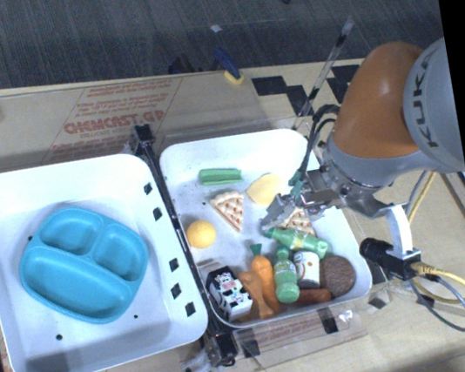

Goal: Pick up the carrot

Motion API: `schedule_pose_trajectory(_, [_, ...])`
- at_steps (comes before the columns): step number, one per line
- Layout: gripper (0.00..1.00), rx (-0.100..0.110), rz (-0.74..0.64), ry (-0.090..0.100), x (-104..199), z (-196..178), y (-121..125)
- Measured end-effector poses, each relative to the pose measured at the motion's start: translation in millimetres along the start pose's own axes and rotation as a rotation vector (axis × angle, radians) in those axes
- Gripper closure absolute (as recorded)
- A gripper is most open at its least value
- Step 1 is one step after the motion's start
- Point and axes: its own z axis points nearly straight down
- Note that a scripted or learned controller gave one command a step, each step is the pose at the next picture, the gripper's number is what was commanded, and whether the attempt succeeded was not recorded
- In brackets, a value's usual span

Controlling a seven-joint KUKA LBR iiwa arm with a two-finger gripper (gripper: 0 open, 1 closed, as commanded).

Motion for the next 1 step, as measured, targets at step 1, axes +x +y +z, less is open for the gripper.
schedule_pose_trajectory(1, [0.0, -0.002, 0.035, 0.001, 28.1, 133.7, -13.8])
